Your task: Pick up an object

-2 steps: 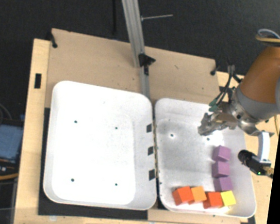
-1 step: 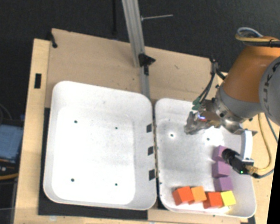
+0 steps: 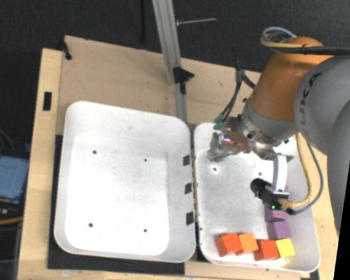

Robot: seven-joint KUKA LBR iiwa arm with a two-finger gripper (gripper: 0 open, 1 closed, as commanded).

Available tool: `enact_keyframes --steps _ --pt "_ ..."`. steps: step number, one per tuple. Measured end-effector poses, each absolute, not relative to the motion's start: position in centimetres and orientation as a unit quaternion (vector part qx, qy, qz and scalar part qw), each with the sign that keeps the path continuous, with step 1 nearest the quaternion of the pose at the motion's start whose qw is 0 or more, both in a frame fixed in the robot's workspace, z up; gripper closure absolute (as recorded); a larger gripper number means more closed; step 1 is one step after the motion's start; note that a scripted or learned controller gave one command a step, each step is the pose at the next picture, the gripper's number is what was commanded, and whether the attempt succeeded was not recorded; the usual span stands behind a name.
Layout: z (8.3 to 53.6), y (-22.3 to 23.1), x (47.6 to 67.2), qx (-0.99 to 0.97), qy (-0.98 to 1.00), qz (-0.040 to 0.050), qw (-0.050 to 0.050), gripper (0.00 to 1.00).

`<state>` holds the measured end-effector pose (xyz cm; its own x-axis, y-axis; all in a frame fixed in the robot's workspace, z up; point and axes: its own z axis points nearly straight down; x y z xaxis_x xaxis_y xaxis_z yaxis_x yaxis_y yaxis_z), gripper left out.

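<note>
Several small blocks lie along the near edge of the right bin [image 3: 228, 196]: a red-orange block [image 3: 230, 243], an orange block [image 3: 248, 242], a red block [image 3: 267, 250] and a yellow block [image 3: 285, 248]. A purple block [image 3: 279, 229] sits just behind them. My gripper [image 3: 221, 148] hangs over the bin's far left corner, well away from the blocks, with nothing visible in it. The grey arm with its orange band [image 3: 280, 87] reaches in from the right and hides the bin's far right part.
The left bin [image 3: 123, 180] stands beside the right one on the wooden bench. A slanted metal pole [image 3: 168, 31] rises behind the bins. A black cable fitting [image 3: 265, 191] hangs off the wrist above the purple block. A small screen device [image 3: 1, 180] sits off the bench at left.
</note>
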<state>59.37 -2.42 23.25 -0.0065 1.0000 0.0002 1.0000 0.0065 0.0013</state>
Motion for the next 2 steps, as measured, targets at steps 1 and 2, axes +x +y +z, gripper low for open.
enact_keyframes --steps 1,2 --pt "22.4 2.7 59.2 0.705 0.709 -0.0004 -0.001 1.0" --pt "23.6 7.6 59.8 0.704 0.71 0.0013 0.0 1.0"
